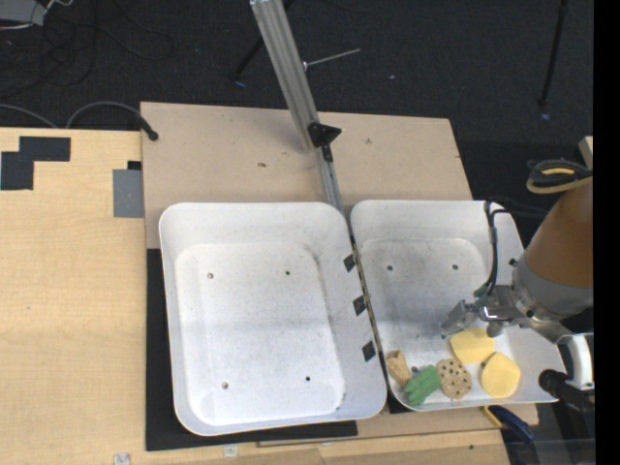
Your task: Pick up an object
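Yellow foam blocks (pixel 487 361), 2 of them, lie at the lower right of the frame in the right bin (pixel 426 231), beside a cookie (pixel 452 378) and a green piece (pixel 422 386). My gripper (pixel 472 316) hovers just above them; I cannot tell my fingers' state.

lab: robot bench (pixel 291 153), floor cables (pixel 58 114)

White bins (pixel 257 313); yellow blocks (pixel 472 347); green piece (pixel 422 385); tan cookie (pixel 453 378), dark-speckled; orange-banded grey arm (pixel 567 245); pale wood bench (pixel 68 289).
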`<action>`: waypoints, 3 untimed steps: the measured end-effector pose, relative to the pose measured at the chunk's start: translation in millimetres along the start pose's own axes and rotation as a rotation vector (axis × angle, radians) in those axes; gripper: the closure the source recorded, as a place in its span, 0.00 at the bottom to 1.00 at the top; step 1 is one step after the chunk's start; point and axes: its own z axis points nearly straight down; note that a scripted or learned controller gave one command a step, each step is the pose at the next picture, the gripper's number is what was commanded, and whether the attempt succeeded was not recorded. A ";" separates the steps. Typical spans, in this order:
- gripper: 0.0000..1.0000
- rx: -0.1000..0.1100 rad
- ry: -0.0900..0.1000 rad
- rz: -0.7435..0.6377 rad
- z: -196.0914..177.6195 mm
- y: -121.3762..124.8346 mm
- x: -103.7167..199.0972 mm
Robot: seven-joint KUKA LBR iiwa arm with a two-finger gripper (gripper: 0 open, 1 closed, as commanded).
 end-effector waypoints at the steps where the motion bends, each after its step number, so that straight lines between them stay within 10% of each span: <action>1: 0.00 -0.011 -0.005 -0.001 33.6 1.5 -0.6; 2: 1.00 -0.014 -0.005 0.005 21.8 2.1 -1.5; 3: 1.00 -0.010 -0.004 -0.003 -20.4 4.5 -0.3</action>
